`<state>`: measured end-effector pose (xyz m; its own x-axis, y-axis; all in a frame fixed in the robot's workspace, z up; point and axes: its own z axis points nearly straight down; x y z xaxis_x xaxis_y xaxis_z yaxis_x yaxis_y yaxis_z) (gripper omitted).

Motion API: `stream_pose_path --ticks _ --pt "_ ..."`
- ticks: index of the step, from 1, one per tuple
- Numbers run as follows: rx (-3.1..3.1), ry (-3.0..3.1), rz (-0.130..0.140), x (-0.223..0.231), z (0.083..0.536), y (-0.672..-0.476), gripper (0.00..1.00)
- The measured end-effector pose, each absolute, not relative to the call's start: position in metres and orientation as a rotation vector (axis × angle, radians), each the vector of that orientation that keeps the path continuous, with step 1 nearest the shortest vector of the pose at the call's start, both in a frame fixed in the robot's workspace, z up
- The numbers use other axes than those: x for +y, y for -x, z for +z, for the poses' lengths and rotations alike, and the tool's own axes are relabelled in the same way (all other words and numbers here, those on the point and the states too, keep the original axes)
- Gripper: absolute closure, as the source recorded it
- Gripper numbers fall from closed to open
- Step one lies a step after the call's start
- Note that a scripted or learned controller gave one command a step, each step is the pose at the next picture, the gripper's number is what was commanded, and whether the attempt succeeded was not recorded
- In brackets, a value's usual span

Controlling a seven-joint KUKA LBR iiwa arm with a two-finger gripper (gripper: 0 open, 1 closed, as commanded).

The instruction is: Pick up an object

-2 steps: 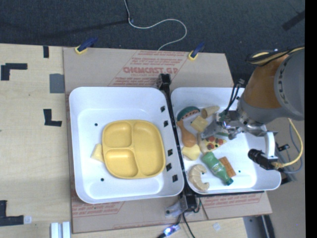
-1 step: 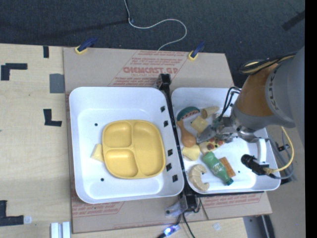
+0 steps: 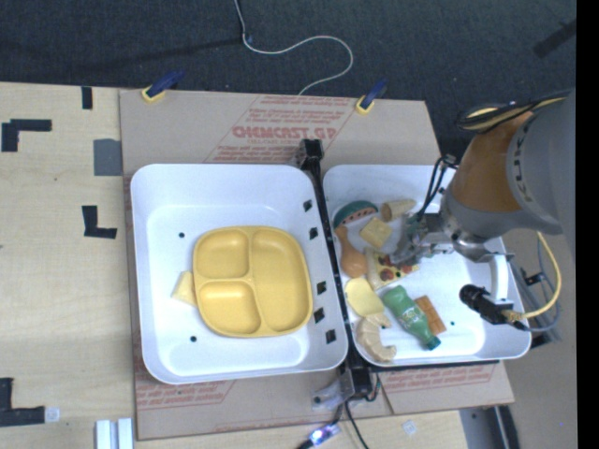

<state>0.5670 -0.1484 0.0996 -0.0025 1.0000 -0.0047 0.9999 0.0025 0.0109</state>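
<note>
At the near edge of the right bin (image 3: pixel 496 344) lie a pale curved piece (image 3: pixel 379 342) and, just beside it, a green bottle (image 3: pixel 409 312) on its side with an orange block (image 3: pixel 430 314) touching its far flank; these sit apart from the crowd and look the easiest to take. Further in, a yellow piece (image 3: pixel 361 296) rests against the wall shared with the left bin (image 3: pixel 154 251), whose middle is taken by a yellow divided plate (image 3: pixel 252 280) with a pale wedge (image 3: pixel 182 288) tucked under its left rim. Further still, the gripper (image 3: pixel 409 246) is down in the middle of the right bin, over a tight cluster of small things: a dark reddish bit (image 3: pixel 393 271), a tan lump (image 3: pixel 354 261), a pale block (image 3: pixel 376 233) and a striped round thing (image 3: pixel 354 215) toward the far edge. Whether the fingers are parted or clenched cannot be told, and nothing is visibly between them. For a sound pick, I would judge it best to settle on a single piece, centre on it clear of its neighbours, descend squarely, close firmly, and lift straight up, slowly, since crowded pieces may slip or get nudged against the bin wall.
</note>
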Motion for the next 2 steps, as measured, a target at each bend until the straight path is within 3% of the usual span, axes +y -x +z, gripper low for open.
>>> stream_pose_path --ticks 2 --pt "2.223 -2.219 0.001 -0.151 0.204 -0.566 1.00"
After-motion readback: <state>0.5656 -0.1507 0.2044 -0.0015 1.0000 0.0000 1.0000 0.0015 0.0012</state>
